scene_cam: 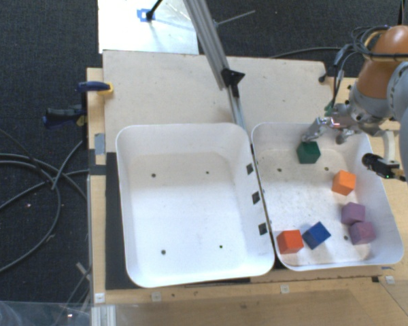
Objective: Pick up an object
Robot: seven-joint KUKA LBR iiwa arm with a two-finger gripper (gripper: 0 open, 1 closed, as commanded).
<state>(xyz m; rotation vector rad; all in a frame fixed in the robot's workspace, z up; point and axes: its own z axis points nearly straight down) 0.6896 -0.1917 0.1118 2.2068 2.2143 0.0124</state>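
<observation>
My gripper hangs over the far part of the right bin, open, with nothing between its fingers. A green block lies just below and to the left of the left fingertip; whether they touch I cannot tell. An orange block sits toward the bin's right side. Two purple blocks lie by the right wall. Near the front edge a blue block rests beside a red-orange block.
The left bin stands beside the right one, sharing a divider wall with black clips. A slanted metal pole crosses above the bench at the back. The arm's black cable hangs over the right bin's edge.
</observation>
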